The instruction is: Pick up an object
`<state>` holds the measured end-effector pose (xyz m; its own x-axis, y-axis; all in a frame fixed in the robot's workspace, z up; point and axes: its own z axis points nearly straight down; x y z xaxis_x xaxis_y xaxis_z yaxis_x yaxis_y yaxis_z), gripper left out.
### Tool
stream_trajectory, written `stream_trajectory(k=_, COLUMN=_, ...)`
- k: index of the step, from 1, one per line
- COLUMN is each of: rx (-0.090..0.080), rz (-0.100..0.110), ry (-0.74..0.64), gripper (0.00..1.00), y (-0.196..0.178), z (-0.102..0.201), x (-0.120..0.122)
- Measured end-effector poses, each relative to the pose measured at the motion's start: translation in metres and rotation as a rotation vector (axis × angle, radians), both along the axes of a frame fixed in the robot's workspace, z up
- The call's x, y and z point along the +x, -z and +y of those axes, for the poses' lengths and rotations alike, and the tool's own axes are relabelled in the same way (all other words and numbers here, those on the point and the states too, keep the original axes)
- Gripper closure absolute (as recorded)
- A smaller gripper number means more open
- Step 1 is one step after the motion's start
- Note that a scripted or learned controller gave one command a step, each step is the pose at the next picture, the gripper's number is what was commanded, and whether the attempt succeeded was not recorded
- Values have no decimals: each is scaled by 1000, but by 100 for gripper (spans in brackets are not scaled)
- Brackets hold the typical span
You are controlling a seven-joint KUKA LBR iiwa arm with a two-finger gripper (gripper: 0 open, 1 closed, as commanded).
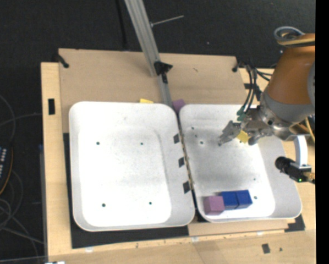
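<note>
gripper [237,135] over right bin [274,202], grasping a yellow piece [243,138] | purple block [213,204] touching blue block [235,199] at near wall, well apart | left bin [79,164] beside

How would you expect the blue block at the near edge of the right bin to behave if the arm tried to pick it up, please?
The blue block looks boxy and flat-sided, so it probably stays stiff and will not roll. It sits against the purple block and near the right bin's rim, so fingers may struggle to fit around it. A push would likely slide both blocks together.
</note>
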<state>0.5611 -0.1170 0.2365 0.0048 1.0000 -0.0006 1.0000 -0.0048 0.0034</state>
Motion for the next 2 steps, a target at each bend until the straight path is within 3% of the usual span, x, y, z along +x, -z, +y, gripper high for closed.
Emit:
stream_trajectory(k=1, rx=-4, rz=6, ry=2, gripper=0, y=44, z=-74, x=-5)
stream_trajectory(k=2, rx=-1, rz=4, ry=-4, gripper=0, y=65, z=-86, x=-2)
